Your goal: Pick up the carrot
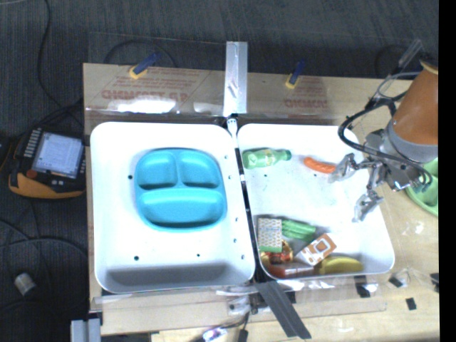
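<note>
The carrot point(320, 165) is a small orange piece lying on the floor of the right bin point(306, 131), near its back wall. My gripper point(355, 188) hangs over the right side of that bin, just to the right of the carrot and slightly nearer the front. Its two metal fingers point(345, 167) are spread apart with nothing between them. One fingertip sits close beside the carrot's right end; I cannot tell if it touches.
A green bottle point(265, 157) lies left of the carrot. At the bin's front are a banana point(340, 264), a green vegetable point(298, 228), an orange-and-white box point(318, 248) and a mesh item point(269, 231). The left bin point(103, 191) holds a blue divided plate point(179, 188).
</note>
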